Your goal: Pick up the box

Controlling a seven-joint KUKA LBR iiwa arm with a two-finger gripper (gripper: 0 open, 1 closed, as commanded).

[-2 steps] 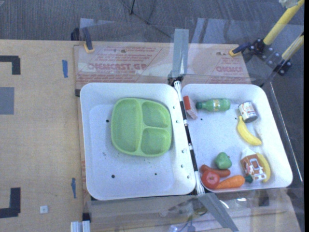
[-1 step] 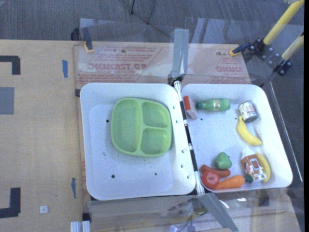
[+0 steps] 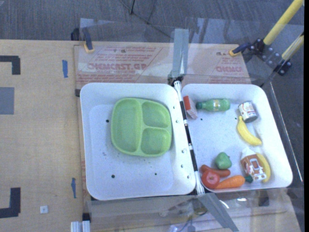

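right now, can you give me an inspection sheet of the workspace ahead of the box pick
surface: left bin and right bin on wooden bench
job's things: red box by the right bin's left wall; orange carton near its front
clutter: green plate in left bin; bottle, can, banana, green pepper, carrot in right bin
cables: dark cable on floor
surroundings: cardboard sheet, yellow poles

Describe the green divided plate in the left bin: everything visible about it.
The green divided plate is a light lime green, rounded-rectangle tray that looks like matte plastic. Raised ridges split it into three compartments: one tall one on its left and two smaller ones stacked on its right. It lies flat, right side up, slightly rotated, on the floor of the left bin, toward the bin's far right part. Nothing sits in it.
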